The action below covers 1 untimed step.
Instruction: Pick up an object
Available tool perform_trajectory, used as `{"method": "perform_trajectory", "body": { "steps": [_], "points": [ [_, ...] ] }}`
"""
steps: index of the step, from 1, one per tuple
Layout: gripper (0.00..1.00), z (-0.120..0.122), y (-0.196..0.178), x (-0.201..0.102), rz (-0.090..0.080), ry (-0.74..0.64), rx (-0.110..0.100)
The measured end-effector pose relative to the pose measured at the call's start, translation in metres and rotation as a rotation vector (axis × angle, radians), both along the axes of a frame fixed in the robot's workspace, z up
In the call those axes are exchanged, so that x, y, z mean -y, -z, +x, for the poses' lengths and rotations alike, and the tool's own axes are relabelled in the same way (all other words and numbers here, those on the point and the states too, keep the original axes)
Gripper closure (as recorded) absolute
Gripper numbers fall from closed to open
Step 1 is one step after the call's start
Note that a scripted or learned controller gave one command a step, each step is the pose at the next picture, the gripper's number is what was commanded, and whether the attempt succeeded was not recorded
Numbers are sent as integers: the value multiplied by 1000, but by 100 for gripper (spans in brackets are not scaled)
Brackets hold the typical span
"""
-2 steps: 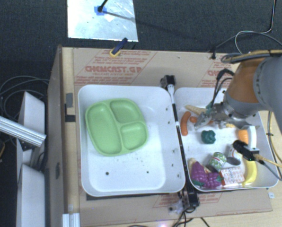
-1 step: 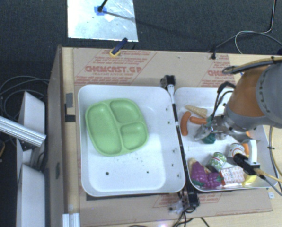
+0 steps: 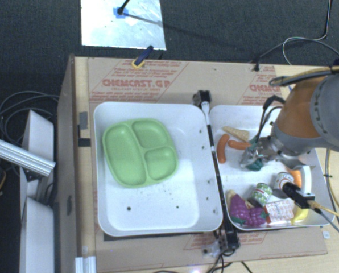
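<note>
In the right bin [image 3: 270,116], the pincer [image 3: 253,158], grip state unclear, hovers just right of the sausage [image 3: 221,147], which lies lengthwise.

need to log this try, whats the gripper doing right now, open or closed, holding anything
gripper: down in the right bin beside the hot dog; open or shut cannot be told, and no object is visibly held.

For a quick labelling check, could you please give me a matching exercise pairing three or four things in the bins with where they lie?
Things:
1. green divided plate
2. purple grapes
3. hot dog
4. gripper

Places:
A. right bin, near corner
B. left bin
C. low in right bin's middle
D. right bin, by the divider

Pairs: 1-B, 2-A, 3-D, 4-C
</note>
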<state>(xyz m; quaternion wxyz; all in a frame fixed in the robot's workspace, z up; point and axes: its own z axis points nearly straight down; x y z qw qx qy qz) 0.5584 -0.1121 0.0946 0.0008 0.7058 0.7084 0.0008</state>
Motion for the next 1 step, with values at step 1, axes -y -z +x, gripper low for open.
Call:
{"method": "perform_trajectory", "body": {
  "steps": [1],
  "points": [
    [100, 12, -140, -50, 0, -1, 3]
  ]
}}
